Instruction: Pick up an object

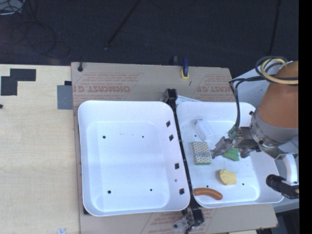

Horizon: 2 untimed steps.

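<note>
My gripper [232,149] hangs low over the right bin [253,112], its two dark fingers spread open. A small green object [233,155] lies on the bin floor just under the gap between them; whether either finger touches it I cannot tell. Left of the gripper lies a checkered green-and-tan block [201,152]. A pale, clear object [204,129] rests further back. A yellow lump [227,177] sits in front of the gripper, and an orange sausage [208,193] lies along the bin's near wall.
The left bin [90,130] stands beside the right one, joined by a black clip strip [178,155]. Both rest on a cardboard sheet [126,82]. A blue and yellow clamp [185,68] stands at the sheet's back edge. The arm's orange band [287,72] rises at right.
</note>
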Each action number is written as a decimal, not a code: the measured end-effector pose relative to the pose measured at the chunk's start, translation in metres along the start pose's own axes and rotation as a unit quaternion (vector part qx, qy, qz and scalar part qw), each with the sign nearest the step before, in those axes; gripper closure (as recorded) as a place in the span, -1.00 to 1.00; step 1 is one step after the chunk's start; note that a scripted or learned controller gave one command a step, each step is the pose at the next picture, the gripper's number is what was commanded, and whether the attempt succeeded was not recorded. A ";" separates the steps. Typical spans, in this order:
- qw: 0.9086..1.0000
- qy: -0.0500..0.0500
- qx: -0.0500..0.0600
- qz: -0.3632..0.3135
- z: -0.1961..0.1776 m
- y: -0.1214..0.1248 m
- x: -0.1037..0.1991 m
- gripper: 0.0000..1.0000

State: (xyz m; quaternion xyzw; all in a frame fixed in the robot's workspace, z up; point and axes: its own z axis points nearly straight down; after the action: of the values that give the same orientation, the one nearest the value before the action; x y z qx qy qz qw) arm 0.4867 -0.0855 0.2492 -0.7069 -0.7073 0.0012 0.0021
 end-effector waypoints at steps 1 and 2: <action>1.000 0.000 0.001 0.001 -0.010 0.000 0.000 1.00; 1.000 0.001 0.002 0.002 -0.019 0.000 -0.001 1.00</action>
State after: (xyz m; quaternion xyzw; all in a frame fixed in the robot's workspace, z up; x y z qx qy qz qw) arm 0.4868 -0.0869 0.2681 -0.7080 -0.7062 0.0023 0.0041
